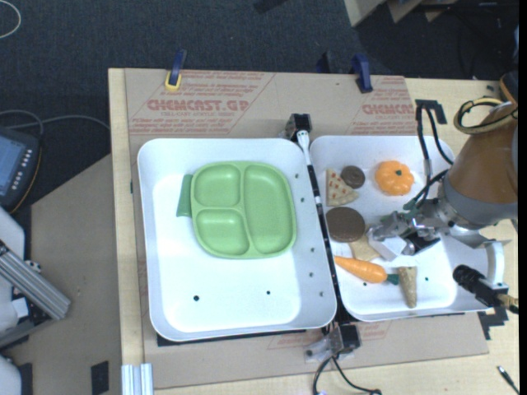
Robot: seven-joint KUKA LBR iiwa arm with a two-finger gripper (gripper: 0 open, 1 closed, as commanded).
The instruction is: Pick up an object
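The right bin [428, 151] holds several toy foods: an orange pumpkin [394, 178], a pizza slice [338, 188], a small brown disc [353, 176], a larger brown disc [345, 223], a carrot [362, 269] and a tan wedge [408, 285]. My gripper [398, 235] hangs low over the middle of this bin, just right of the larger brown disc and above the carrot. Its tips are lost among grey and white parts. No object shows clearly between them.
The left bin [165, 245] carries a green three-compartment plate [244, 208]. The arm's wrist [486, 183] covers the right bin's right side. Black cables [428, 138] loop over its far right corner. Clamps [174, 72] sit at the bench's back edge.
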